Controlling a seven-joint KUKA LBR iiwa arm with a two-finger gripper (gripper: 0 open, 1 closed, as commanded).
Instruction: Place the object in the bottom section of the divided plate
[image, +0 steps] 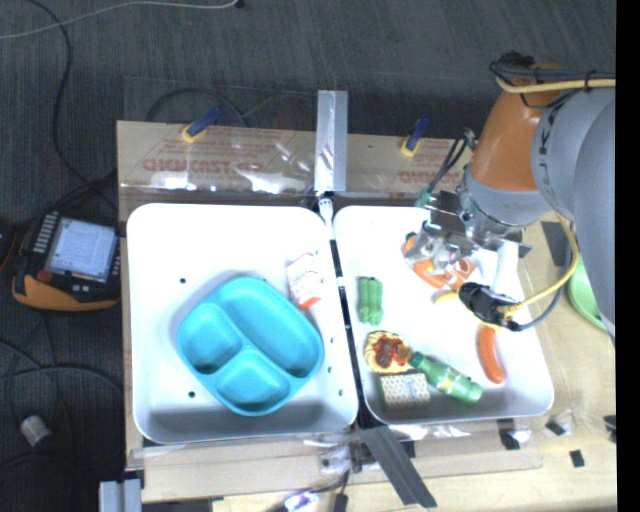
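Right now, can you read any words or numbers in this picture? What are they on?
No text here reads clearly.
Cardboard sheet behind the bins: red printed letters under clear plastic, too blurred to read.
Small carton in the left bin, beside the blue divided plate: red and white print, too small to read.
Handheld screen left of the bench: lit, but nothing legible.

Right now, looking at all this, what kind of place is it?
Probably a robotics lab test bench, not a kitchen. A grey and orange robot arm reaches over two white bins holding toy food and a blue divided plate, with loose cables on carpet.
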